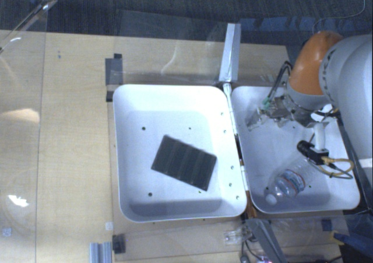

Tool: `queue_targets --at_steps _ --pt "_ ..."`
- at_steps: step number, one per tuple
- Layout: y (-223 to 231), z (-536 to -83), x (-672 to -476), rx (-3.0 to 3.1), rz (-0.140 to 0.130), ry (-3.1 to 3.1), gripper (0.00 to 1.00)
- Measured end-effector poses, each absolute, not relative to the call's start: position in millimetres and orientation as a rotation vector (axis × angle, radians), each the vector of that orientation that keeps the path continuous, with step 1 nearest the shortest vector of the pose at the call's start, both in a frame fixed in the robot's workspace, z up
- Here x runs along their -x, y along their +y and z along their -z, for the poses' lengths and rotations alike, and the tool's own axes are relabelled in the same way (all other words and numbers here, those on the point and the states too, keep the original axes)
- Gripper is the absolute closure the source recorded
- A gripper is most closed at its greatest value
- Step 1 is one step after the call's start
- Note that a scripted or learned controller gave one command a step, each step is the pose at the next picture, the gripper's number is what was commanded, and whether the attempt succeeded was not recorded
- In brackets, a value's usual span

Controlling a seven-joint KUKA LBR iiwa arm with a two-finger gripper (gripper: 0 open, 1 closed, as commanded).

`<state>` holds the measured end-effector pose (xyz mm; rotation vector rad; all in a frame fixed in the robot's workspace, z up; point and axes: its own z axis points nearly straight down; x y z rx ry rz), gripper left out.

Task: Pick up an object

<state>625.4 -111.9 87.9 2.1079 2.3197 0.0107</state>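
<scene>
The arm [344, 75] reaches in over the right bin [344, 197], with its orange band [309, 63] high above the far end and the gripper [260, 117] hanging low over the bin's far left corner. The gripper is small and partly lost among cables, so whether it is spread or closed cannot be told, and nothing can be seen in it.

2 objects are there to be picked. A clear plastic bottle [285, 185] lies on its side near the front of the right bin, its white cap pointing toward the front left corner. A dark ribbed rectangular pad [184, 162] lies flat in the middle of the left bin [131, 116], turned at a slant to the bin walls.

The step in hand looks like the approach: the gripper is down inside the right bin but sits over bare floor, not over either object. No grasp appears to have been made yet.

The bottle is the nearer target. It lies toward the front of the same bin, well apart from the gripper. The pad is across the dividing wall, in the other bin.

The next move calls for carrying the gripper forward along the bin until it is above the bottle, then turning it so that it closes across the narrow body rather than along its length. A clear round bottle may roll or slip when pinched, so a centred grip matters.
</scene>
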Motion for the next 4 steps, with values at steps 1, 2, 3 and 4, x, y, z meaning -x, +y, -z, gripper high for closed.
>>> queue_targets --at_steps 1,2,3,4 --pt "-162 -138 -543.9 -1.959 -0.005 2.449 0.00" --pt "-206 -89 -501.4 -1.742 -0.007 2.601 0.00" --pt "-105 -90 -562.9 -1.696 -0.015 2.630 0.00" --pt "-104 -102 -565.4 -1.690 -0.021 2.627 1.00"
